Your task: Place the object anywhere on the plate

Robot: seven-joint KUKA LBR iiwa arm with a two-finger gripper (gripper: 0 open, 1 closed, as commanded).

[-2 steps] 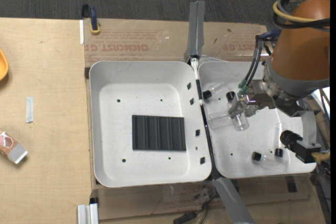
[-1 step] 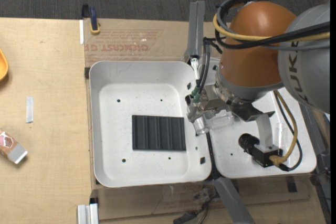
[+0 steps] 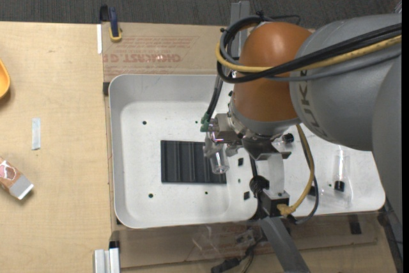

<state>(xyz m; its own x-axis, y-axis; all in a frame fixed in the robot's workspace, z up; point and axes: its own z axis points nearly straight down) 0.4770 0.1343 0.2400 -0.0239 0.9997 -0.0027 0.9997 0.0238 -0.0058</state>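
Tabletop point(image 3: 57, 86): tan; a small wrapped item point(image 3: 14, 179) lies near its left edge.
Bin point(image 3: 128, 137): white, with a dark ribbed plate point(image 3: 182, 162) on its floor.
Tool point(image 3: 217, 160): above the plate's right edge; state cannot be told.
Arm point(image 3: 332, 73): enters from right.

The grey arm point(image 3: 358, 80) comes in from the right and takes up much of the upper right of the camera view. Its broad final link slopes down and leftward to the orange band point(image 3: 268, 70), a rounded dome seen almost from above. Black and yellow cables point(image 3: 300, 57) loop across the top of the orange band and trail back along the grey link. Below the band the wrist narrows to a grey flange with small metal fittings, pointing steeply downward. The end effector point(image 3: 217, 160) hangs just below and left of the orange band; its fingers are too small and cluttered to make out. A further yellow cable point(image 3: 311, 169) curves down beneath the band, to the right of the end effector.
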